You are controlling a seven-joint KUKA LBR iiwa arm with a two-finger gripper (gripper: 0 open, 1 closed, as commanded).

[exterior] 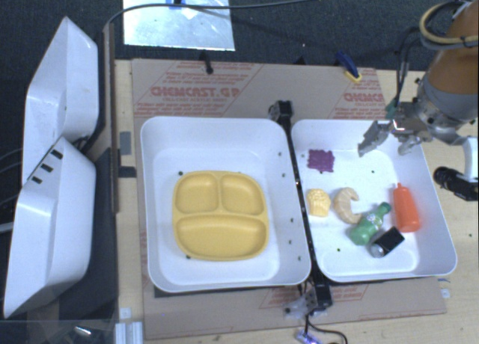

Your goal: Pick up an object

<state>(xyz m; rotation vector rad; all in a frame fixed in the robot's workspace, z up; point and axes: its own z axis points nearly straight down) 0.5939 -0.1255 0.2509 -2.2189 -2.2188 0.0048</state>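
The right bin (430,256) holds a purple bunch of grapes (321,160), a pale yellow corn piece (318,202), a cream croissant-shaped piece (346,204), a green bottle (370,225), a small black item (388,242) and an orange bottle (406,207). My gripper (390,140) hangs over the bin's far right part, above and apart from all of them, open with nothing between its fingers. The orange bottle lies closest, below it.
The left bin (161,260) holds a yellow divided plate (221,214). A black clamp (282,110) sits between the bins at the far edge. White housings (56,163) stand at the left. Cables run across the dark floor behind the bench.
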